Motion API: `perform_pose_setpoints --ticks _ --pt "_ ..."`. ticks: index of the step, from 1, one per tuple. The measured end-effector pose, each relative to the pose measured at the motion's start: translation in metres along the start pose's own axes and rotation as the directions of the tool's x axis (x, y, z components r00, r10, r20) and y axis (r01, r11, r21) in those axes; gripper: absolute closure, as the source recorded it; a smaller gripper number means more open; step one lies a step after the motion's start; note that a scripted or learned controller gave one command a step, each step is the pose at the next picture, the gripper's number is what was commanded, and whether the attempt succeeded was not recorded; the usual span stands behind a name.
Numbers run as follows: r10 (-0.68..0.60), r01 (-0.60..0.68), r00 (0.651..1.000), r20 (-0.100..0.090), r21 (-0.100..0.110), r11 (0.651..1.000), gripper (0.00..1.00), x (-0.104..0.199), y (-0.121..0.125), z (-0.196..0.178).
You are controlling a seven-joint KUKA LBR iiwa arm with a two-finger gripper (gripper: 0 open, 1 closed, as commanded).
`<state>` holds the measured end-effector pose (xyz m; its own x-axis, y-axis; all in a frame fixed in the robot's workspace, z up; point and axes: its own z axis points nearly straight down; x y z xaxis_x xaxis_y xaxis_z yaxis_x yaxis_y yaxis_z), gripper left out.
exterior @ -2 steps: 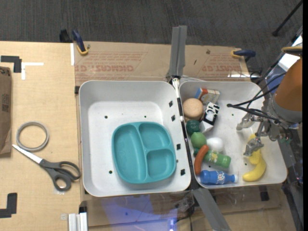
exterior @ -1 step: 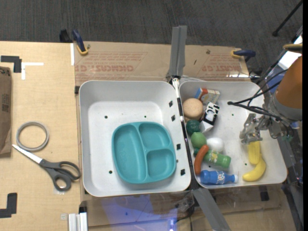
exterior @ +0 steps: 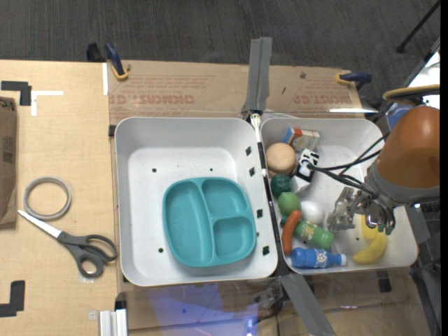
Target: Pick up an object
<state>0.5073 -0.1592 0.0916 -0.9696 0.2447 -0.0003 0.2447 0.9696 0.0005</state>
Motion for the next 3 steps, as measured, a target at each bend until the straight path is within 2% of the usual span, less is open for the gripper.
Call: perform_pose_setpoints --ticks 1,2,3 --pt "0.208 -0.208 0.978 0.004 0.001 0.978 1.0 -0.064 -0.023 -0.196" --pt "-0.089 0.089 0.996 0.005 0.001 0.996 1.0 -0.099 0.0 -0.001" --pt "-0.089 0.089 0.996 0.005 0.001 0.996 0.0 -0.099 0.0 -0.001"
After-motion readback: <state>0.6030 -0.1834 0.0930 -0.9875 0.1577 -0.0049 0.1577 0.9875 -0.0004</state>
